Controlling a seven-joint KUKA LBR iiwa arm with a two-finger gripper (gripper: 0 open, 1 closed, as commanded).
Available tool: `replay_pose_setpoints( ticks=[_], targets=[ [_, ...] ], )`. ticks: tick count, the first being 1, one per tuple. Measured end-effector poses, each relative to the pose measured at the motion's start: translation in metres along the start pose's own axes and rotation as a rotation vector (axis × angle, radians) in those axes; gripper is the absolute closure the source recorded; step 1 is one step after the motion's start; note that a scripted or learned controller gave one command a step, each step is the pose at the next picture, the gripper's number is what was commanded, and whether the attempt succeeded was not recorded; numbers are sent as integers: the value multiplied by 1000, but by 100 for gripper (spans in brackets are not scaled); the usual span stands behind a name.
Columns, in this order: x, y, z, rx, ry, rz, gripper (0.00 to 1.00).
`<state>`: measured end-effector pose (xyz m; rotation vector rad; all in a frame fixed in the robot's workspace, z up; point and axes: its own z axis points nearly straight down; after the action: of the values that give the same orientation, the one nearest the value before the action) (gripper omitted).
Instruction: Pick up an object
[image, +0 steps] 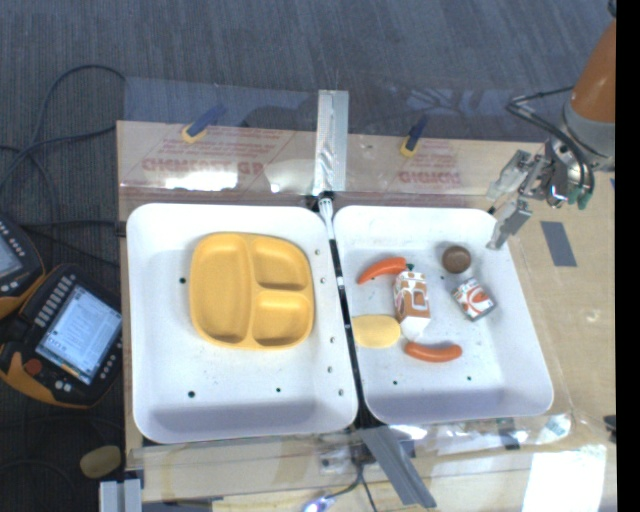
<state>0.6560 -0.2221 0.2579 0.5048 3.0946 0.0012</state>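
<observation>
Gripper (507, 207): hovering over right bin's (520, 385) far right corner, fingers spread apart, gripping nothing.
Ball (456, 259): lying near it.
Tray (250, 289): sitting in left bin (160, 400).

You have two white bins on the worktop: the left bin (160, 400) and the right bin (520, 370). You have one yellow divided tray (251, 290) in the left bin. In the right bin you count six items: two orange sausage-shaped pieces, one upper (382, 269) and one lower (433, 351); one pale yellow round piece (377, 331); one small white-and-brown carton (411, 295); one red-and-white packet (473, 299); one brown ball (456, 259).
</observation>
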Motion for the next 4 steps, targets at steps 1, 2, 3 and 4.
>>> replay_pose_setpoints(
  ticks=[1, 2, 3, 4],
  targets=[
    [20, -7, 100, 5, 3, 588, 0],
    [34, -10, 163, 3, 4, 706, 0],
    [3, 16, 168, 0, 8, 1170, 0],
    [1, 13, 158, 4, -8, 1169, 100]
  ],
)
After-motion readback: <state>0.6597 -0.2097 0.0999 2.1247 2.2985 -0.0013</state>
